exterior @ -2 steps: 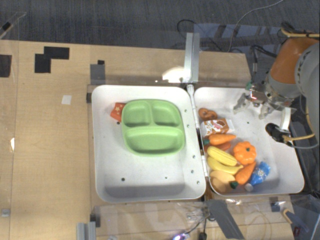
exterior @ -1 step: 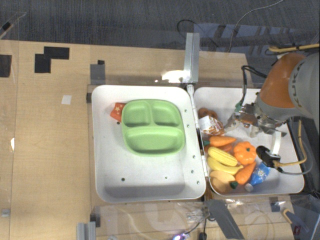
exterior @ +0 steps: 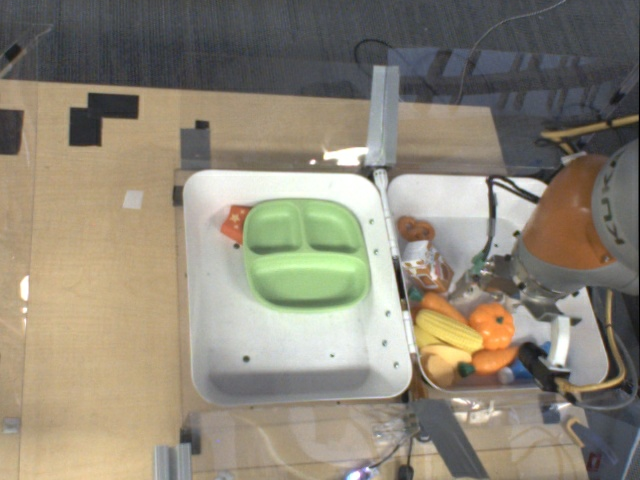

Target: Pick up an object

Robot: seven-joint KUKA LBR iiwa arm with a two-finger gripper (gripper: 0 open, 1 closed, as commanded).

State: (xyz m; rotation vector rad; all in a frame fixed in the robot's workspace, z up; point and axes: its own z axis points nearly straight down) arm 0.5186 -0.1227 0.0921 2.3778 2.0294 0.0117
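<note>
Basically, camera view: the arm came in from the right and sat low over the right bin, wrist above the near-right corner of the clutter. The gripper was buried behind the wrist housing, so whether it was open or closed, I couldn't tell. Nothing was visibly between its tips, so I wouldn't call anything held.

Candidates were all piled in the near half of the right bin: an orange pumpkin-like toy just beside the gripper, a yellow corn/banana piece touching it on the left, a carrot just beyond that, and a small brown pretzel-like thing at the far left by the bin wall. A clear wrapped packet lay between those.

The left bin carried a green divided tray with a red item poking out at its far-left edge; well apart from the arm, so not the target, I'd judge.

Doing this step well, in my judgement: go for the pumpkin, it was nearest. Descend straight, straddle its widest part, and keep clear of the corn, which touched it and could get dragged along. Round and smooth, so it could squirt out; close centred, then lift slowly and check it comes up.
</note>
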